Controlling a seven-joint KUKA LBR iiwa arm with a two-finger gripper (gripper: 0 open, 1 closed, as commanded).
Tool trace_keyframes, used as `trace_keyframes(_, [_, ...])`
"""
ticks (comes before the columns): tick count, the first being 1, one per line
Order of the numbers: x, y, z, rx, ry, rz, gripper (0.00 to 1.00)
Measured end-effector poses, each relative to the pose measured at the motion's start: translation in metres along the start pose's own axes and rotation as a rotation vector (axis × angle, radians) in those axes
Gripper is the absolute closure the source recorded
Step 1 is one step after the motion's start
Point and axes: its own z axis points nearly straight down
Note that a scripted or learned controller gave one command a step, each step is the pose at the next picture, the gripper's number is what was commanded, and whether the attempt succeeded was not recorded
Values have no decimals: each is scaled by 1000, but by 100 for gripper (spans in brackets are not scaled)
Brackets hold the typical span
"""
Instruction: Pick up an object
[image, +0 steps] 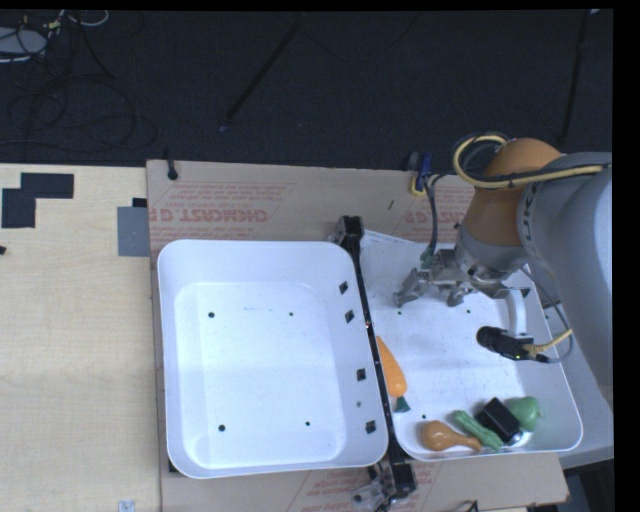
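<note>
Over the right bin, I read the gripper as spread, pinching nothing; the orange object lies unpicked, so the pick remains outstanding.

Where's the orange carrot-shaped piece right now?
The orange piece lies in the right bin, against its left wall beside the divider, up-left of the tan gourd-shaped toy.

The grey arm reaches in from the right; its gripper hangs low, fingers spread apart.
</note>
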Motion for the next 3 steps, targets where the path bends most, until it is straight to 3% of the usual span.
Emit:
trace_keyframes(1, [-1,0,-16,-2,0,1,100])
trace_keyframes(2, [-2,0,-26,-1,1,2,100])
trace_keyframes(3, [51,0,-5,1,3,0,100])
